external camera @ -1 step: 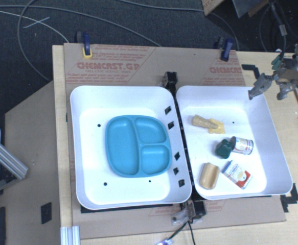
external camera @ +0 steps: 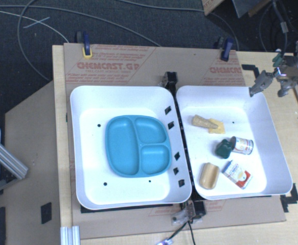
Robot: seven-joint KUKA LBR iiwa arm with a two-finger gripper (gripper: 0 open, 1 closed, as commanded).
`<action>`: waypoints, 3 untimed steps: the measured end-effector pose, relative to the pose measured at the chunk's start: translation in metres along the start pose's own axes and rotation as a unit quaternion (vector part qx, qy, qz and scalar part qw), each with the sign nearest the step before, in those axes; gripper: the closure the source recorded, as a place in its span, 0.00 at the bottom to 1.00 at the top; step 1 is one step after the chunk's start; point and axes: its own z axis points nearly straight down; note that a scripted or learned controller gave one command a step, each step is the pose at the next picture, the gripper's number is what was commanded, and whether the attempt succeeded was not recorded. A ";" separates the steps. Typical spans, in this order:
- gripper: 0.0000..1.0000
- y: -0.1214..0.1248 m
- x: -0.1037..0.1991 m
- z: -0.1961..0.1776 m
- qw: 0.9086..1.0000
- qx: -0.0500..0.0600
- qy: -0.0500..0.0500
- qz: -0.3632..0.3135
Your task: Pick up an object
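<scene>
The right bin (external camera: 271, 131) holds several small items: a tan wedge-shaped piece (external camera: 208, 123), a dark green object (external camera: 223, 148) touching a small can with a red label (external camera: 243, 146), a tan cup (external camera: 209, 175) on its side, and a red and white packet (external camera: 237, 174). A blue divided plate (external camera: 138, 146) lies in the left bin (external camera: 85, 137). My gripper (external camera: 268, 90) hangs above the far right corner of the right bin, well away from the items. Its fingers stand open with nothing between them.
The bins sit on a brown board (external camera: 138, 60) held by blue clamps (external camera: 87, 43) at the back. Black clips (external camera: 172, 137) line the divide between the bins. Cables (external camera: 46, 14) trail over the dark floor behind the bench.
</scene>
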 end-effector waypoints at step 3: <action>0.00 0.014 -0.010 0.155 1.000 0.003 0.001 0.000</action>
